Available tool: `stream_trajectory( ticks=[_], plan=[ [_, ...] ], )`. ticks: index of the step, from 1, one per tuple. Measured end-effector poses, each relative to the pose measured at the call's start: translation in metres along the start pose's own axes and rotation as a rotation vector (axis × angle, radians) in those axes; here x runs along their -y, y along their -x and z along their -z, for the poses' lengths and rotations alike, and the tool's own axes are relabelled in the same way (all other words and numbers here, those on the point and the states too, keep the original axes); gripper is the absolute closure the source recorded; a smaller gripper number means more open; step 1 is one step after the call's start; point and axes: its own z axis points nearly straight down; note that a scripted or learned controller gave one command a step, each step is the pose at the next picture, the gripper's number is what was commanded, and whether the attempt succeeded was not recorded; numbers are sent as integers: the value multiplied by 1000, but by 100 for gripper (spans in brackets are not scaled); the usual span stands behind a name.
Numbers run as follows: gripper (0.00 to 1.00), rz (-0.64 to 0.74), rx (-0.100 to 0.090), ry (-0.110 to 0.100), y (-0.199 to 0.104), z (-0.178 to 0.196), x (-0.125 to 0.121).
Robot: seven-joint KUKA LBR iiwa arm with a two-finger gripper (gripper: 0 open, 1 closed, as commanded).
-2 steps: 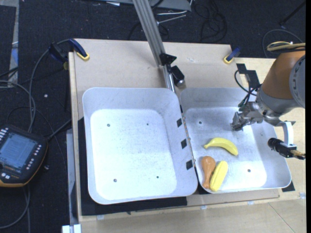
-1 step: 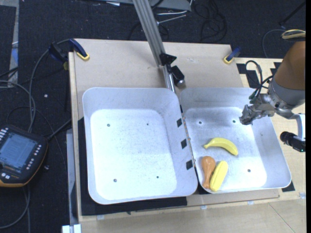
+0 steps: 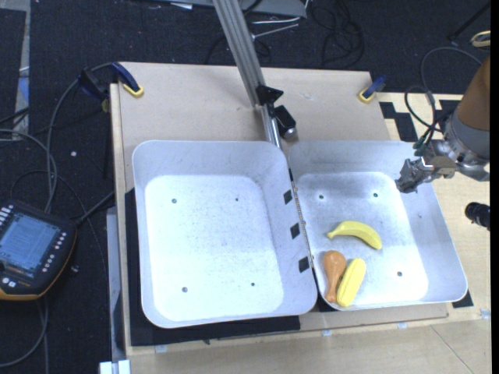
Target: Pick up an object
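Note:
In the right bin (image 3: 405,216) lie three items near its front left part. A yellow banana (image 3: 356,233) rests in the middle. Below it an orange drumstick-shaped toy (image 3: 334,273) lies beside a yellow corn cob (image 3: 351,281), the two touching. My gripper (image 3: 408,178) hangs over the bin's far right rim, up and to the right of the banana and well apart from it. I see nothing held in it.
The left bin (image 3: 210,232) adjoins the right one along a shared rim with black clips (image 3: 297,229). A slanted metal pole (image 3: 245,49) rises behind the bins. Clamps (image 3: 129,84) hold the board's far corners. A teach pendant (image 3: 27,248) sits at far left.

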Motion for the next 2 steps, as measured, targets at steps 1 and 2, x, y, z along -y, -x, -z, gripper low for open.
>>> stream_trajectory(
  ticks=[1,2],
  plan=[
    [100,1,0,0,-6,53,7],
    [100,4,-2,-3,-56,41,-2]
  ],
)
